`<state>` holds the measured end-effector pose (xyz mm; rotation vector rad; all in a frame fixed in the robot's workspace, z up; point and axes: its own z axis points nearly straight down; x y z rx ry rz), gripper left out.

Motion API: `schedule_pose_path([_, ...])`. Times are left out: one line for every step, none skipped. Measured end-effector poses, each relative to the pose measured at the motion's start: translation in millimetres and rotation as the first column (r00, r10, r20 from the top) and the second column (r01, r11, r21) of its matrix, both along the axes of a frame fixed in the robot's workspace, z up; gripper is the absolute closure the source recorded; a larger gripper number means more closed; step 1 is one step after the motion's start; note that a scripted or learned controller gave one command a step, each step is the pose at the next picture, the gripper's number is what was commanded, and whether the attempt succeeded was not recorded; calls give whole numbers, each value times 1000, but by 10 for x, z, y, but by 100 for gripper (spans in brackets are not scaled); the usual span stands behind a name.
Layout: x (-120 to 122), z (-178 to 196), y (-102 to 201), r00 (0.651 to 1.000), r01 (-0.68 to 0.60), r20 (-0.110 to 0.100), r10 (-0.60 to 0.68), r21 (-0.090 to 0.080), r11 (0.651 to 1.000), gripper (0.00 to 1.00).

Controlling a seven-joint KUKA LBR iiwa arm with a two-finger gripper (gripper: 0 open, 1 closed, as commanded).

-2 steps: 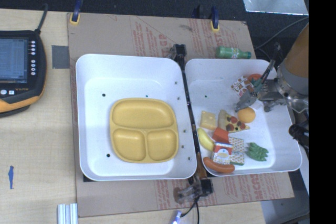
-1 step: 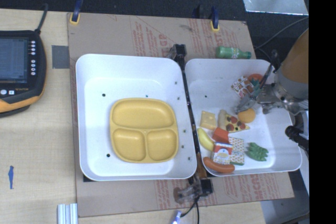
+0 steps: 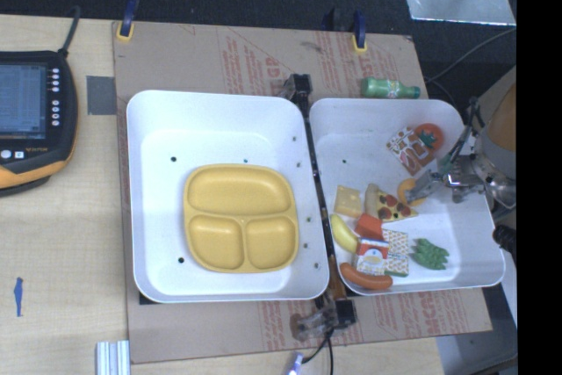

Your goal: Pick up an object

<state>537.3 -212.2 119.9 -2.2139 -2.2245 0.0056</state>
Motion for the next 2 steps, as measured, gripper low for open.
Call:
schedule_pose_path([773, -282, 7, 1000, 1, 3, -1, 1, 1000, 0])
schedule_pose_path([16, 28, 1, 1000, 0, 1, 0, 0, 1000, 0])
